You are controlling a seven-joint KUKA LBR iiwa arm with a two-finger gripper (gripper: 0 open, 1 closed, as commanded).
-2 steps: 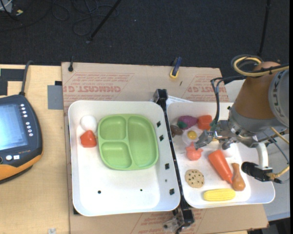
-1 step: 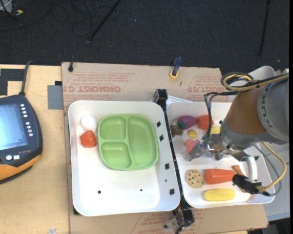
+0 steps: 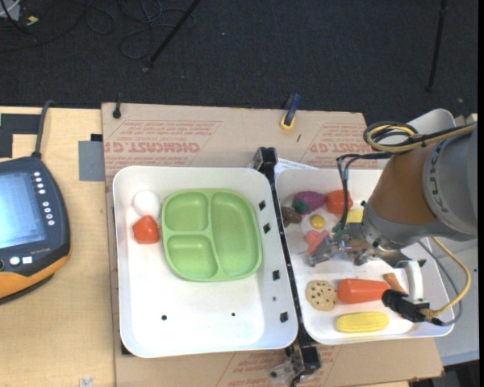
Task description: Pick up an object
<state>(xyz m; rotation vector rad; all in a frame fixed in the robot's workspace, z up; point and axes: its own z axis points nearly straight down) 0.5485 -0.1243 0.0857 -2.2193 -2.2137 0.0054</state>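
Tool (image 3: 332,247): you see it low in the right bin (image 3: 436,329), among toy foods; grip state cannot be told | left bin (image 3: 194,329): green divided plate (image 3: 210,235), red piece (image 3: 146,230)

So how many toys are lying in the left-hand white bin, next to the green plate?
2. A white ball sits near the bin's far-left corner, just left of the green plate, and a red-orange piece lies right below it. None seem hidden.

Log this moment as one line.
arm: over right bin | claw: low among toys, near pink piece | grasp: none seen | carrot, cookie: lying free | left bin: green tray
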